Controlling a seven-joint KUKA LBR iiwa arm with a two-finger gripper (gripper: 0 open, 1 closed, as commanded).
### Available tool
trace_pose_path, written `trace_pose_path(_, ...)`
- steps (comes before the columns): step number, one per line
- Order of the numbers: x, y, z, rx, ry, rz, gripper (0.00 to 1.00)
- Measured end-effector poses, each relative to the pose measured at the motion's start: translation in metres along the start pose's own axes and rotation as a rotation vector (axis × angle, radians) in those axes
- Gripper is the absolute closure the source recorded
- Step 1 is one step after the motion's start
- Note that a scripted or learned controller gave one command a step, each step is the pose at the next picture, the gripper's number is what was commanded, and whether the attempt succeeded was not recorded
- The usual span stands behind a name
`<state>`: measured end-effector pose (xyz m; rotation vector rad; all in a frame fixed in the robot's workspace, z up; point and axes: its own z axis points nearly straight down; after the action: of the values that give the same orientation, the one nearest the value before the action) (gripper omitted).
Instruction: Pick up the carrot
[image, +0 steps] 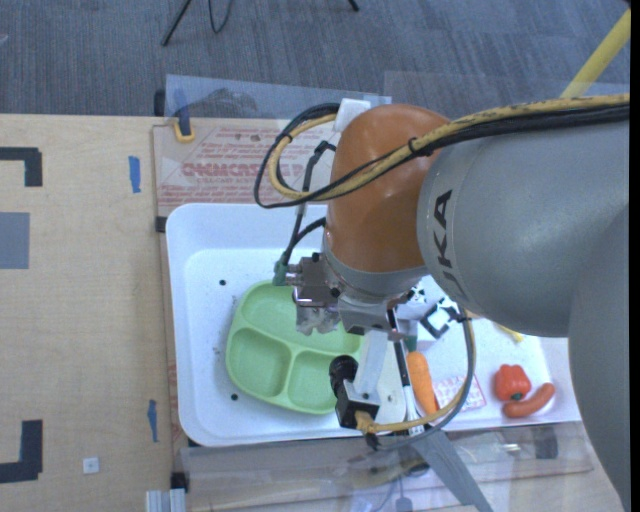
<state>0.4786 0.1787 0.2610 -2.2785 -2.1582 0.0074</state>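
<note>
- Gripper (318, 312): hangs below the orange-banded wrist of the arm (520, 220), over the upper right compartment of the green tray (265, 345). The wrist hides it from above, so whether it is open or closed cannot be told. Nothing is seen held in it.
- Carrot (420, 382): lies on the floor of the white bin (190, 300), to the lower right of the gripper in the view, just past the tray's right edge and apart from the gripper.
- Long axis of the carrot: runs nearly up and down the view, leaning slightly, with the upper end nearer the gripper.
- Judged requirement of the next move: a shift of the gripper toward the lower right, off the tray, then a descent with the closing direction set across the carrot's short width.
- Distractors: a red pepper (512, 381) and a sausage (530, 401) lie farther right of the gripper than the carrot does, well apart from it.
</note>
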Motion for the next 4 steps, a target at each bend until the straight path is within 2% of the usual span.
trace_pose_path(1,-0.010,0.027,0.021,-0.001,0.000,-0.205,1.00)
trace_pose_path(2,0.039,0.039,0.022,-0.006,0.001,0.035,1.00)
trace_pose_path(3,0.040,0.039,0.012,-0.008,0.001,0.033,1.00)
trace_pose_path(4,0.043,-0.002,0.039,0.000,-0.001,-0.295,1.00)
